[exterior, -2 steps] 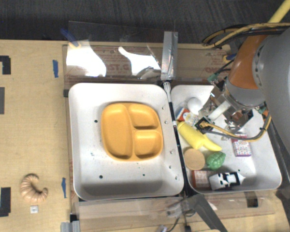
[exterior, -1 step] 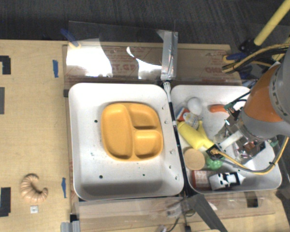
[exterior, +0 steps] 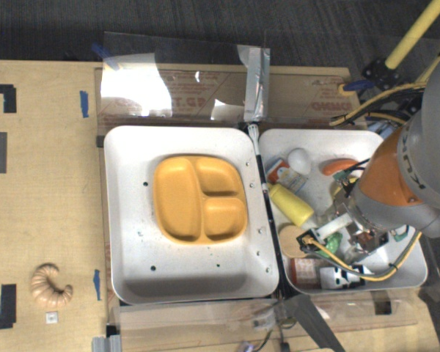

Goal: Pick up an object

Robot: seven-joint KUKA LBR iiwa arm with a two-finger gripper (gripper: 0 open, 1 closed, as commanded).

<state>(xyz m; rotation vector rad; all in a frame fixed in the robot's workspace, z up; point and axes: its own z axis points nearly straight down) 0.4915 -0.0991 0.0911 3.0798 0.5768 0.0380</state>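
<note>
The right bin (exterior: 418, 273) holds several small objects: a yellow bottle (exterior: 292, 204) lying at a slant, a white ball (exterior: 299, 160), an orange-red piece (exterior: 339, 166), a tan disc (exterior: 288, 241) and a can with a red label (exterior: 306, 271) near the front wall. My gripper (exterior: 337, 237) reaches down into this bin from the right, low over the clutter just right of the tan disc, with cables and a green part around it. The grey arm with its orange band (exterior: 389, 182) hides the objects beneath it.
The left bin (exterior: 125, 218) holds a yellow divided plate (exterior: 200, 197). On the wooden bench at the far left lies a tan curled, croissant-like toy (exterior: 50, 285). Clear plastic sheeting and cardboard (exterior: 205, 86) stand behind the bins. A yellow pole (exterior: 418, 24) crosses the upper right.
</note>
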